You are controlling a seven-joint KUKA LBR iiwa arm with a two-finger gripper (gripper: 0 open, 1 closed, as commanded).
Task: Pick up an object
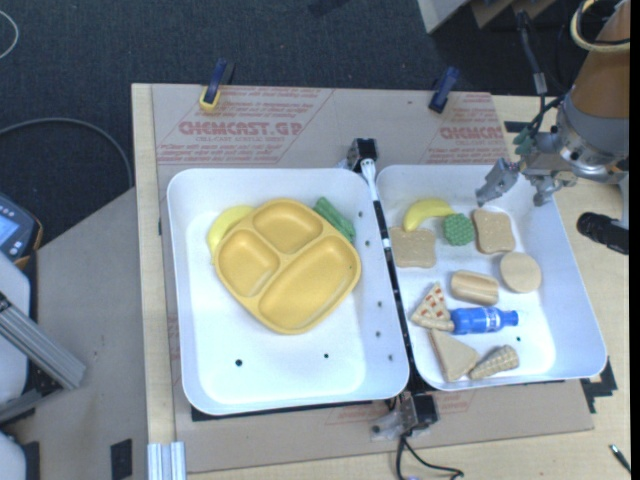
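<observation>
Bench (pixel 300 118) was a pale board with red "CHEMCAST" print, clamped at the far edge by a blue-yellow clamp (pixel 213 86) and a dark blue clamp (pixel 443 89). Dark carpet (pixel 150 18) beyond and to the left, a grey cable lying on it. Two shallow white bins sat side by side, touching at the centre seam.

Left bin (pixel 200 348) held a yellow compartment tray (pixel 288 264), three sections, tilted a bit. A yellow piece poked out at its left edge, and a green item (pixel 335 218) lay against its far right corner.

Right bin (pixel 570 338) held toy food: yellow banana (pixel 428 211) near the far left, green round piece (pixel 459 229) just beside it, toast slice (pixel 413 247) below the banana, second toast slice (pixel 493 231) to the right, round biscuit (pixel 520 272), bread roll (pixel 474 287), pizza slice (pixel 433 310), blue bottle (pixel 482 319) lying on its side, tan wedge (pixel 452 353), ice cream cone (pixel 495 362) at the near edge. All loose on the bin floor, none lifted.

Gripper (pixel 520 186) hung over the far right of the right bin, fingers spread apart, nothing between them. Nearest item was the second toast slice, just below the fingertips. Orange band of the arm visible at the right edge.
</observation>
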